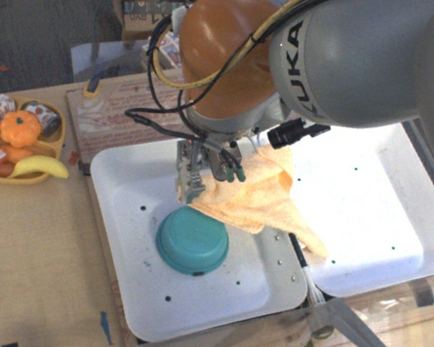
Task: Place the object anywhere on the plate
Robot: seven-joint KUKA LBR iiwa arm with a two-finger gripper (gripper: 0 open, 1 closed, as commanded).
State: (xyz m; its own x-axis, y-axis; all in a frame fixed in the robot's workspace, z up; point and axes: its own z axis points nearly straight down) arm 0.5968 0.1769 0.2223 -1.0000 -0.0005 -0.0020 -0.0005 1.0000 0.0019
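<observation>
Hanging from the gripper (210,171), the orange cloth (258,199) is what we see first: its upper edge is bunched between the closed-in fingers, so the gripper has hold of it, and the rest drapes down and away to the gripper's lower right. We see the cloth's trailing corner lying across the ridge where the two bins meet, reaching onto the right bin (397,262), while its bulk is over the left bin (127,225).

Just below the gripper and slightly to its left we find the teal plate (193,240), a round dish resting on the floor of the left bin. The cloth's lower left edge overlaps or touches the plate's upper right rim; we cannot tell whether it rests on it or hangs just above.

Above the gripper we see the orange band (220,44) of the arm and the grey arm (359,38) stretching off to the right, with black and yellow cables looping around the wrist.

Far to the gripper's upper left, well apart on the wooden bench (37,281), sits a yellow bowl of toy food (10,141) with an orange pumpkin and a banana.
</observation>
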